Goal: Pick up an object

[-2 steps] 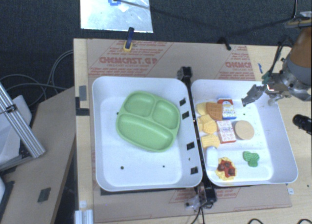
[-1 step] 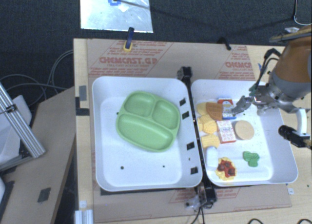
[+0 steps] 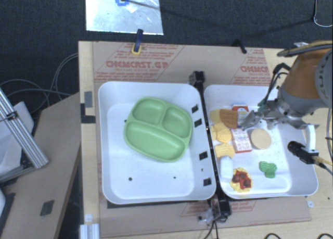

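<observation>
Claw (image 3: 253, 118): low over the right bin (image 3: 299, 180); grip state cannot be told.
Carton (image 3: 241, 140): just below-left of claw, lying flat.
Carton look: small, red and white, printed.

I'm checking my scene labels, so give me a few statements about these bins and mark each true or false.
1. The green plate lies in the left bin. True.
2. The green plate has three compartments. True.
3. The round tan piece lies on the plate. False: it lies in the right bin.
4. The gripper is over the left bin. False: it is over the right bin, near the food pieces.
5. A small green piece lies in the right bin. True.
</observation>
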You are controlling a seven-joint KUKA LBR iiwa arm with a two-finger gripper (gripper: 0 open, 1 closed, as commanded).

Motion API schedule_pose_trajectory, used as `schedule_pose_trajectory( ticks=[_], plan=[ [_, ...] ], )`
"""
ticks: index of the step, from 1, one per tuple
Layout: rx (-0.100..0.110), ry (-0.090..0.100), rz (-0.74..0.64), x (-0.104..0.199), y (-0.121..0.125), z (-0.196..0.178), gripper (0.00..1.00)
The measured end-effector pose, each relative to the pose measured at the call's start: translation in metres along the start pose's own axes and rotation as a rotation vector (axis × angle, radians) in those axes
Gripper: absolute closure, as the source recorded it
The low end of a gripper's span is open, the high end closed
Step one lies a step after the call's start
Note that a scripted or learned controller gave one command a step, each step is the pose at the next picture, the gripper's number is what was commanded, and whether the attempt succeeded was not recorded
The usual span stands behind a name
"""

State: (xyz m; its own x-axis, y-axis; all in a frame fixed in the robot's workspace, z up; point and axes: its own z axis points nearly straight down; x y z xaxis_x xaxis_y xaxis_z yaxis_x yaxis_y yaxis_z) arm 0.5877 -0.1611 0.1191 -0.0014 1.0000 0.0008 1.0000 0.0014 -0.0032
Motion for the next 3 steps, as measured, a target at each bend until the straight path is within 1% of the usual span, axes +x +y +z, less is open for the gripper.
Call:
schedule_pose_trajectory(
  ticks=[1, 2, 3],
  plan=[
    [-0.007, 0.002, 0.000, 0.001, 0.003, 0.032, 0.00],
    [-0.017, 0.001, -0.001, 0.001, 0.006, 0.018, 1.00],
    [-0.010, -0.003, -0.003, 0.004, 0.006, -0.047, 1.00]
  ],
)
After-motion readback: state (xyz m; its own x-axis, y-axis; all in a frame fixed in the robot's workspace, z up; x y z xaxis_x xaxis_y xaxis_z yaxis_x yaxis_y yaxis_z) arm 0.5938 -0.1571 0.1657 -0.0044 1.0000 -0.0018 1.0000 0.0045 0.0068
